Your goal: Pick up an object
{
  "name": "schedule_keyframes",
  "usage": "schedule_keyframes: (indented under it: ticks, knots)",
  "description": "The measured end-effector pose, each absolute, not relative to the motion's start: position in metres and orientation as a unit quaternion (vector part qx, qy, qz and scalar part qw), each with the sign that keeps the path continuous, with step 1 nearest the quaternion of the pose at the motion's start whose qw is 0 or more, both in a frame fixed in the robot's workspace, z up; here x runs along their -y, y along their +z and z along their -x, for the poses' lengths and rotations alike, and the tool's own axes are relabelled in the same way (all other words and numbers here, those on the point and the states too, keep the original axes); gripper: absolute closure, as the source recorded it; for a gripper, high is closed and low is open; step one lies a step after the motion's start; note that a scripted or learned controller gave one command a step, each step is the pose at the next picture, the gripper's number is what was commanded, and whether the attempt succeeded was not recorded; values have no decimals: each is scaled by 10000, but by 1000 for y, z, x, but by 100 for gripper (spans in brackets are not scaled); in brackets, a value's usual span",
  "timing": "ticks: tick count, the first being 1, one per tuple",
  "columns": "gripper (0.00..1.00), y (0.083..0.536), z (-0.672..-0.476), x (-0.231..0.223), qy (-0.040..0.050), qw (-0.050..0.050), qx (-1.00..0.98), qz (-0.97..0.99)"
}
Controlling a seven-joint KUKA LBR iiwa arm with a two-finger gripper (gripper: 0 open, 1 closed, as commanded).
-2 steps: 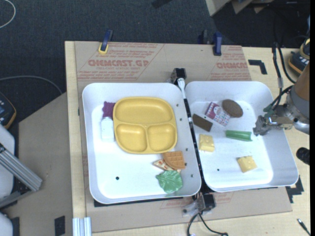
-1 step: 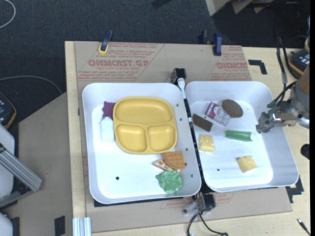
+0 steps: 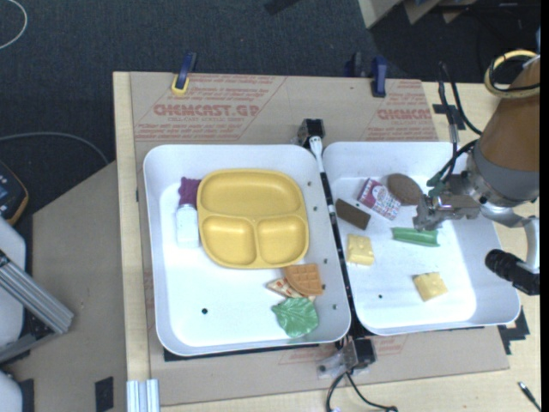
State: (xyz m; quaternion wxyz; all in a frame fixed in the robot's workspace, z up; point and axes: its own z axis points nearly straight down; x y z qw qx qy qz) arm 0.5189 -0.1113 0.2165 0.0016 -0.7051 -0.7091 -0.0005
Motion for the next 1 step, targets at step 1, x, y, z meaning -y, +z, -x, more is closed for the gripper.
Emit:
schedule_keyframes:
  ticks: [1]
  knots:
    - [100,211,-518,63,0,20,7091,7051]
